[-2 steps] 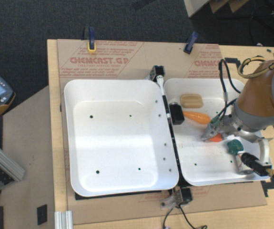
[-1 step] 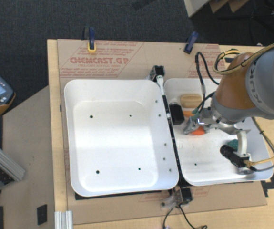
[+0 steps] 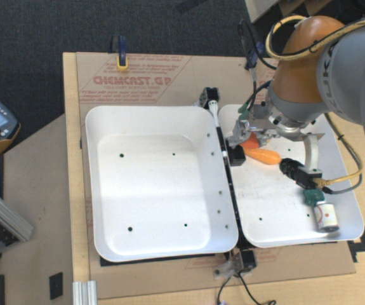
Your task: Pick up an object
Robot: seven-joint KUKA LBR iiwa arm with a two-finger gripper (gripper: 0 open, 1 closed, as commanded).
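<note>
An orange carrot-shaped object [image 3: 261,155] lies in the right bin [image 3: 277,230], near its left wall. My gripper [image 3: 248,136] hangs directly over the orange object's far end, low in the bin and close to the wall. The wrist hides the gripper's tips. A small green object [image 3: 313,197] and a white cylinder with a red mark [image 3: 326,216] rest near the right bin's front right corner, well apart from the gripper.
The left bin [image 3: 106,170] shows only its white floor. A small black block [image 3: 236,155] sits at the divide between the bins, just left of the orange object. Black clamps [image 3: 209,97] hold the bins at the back and front.
</note>
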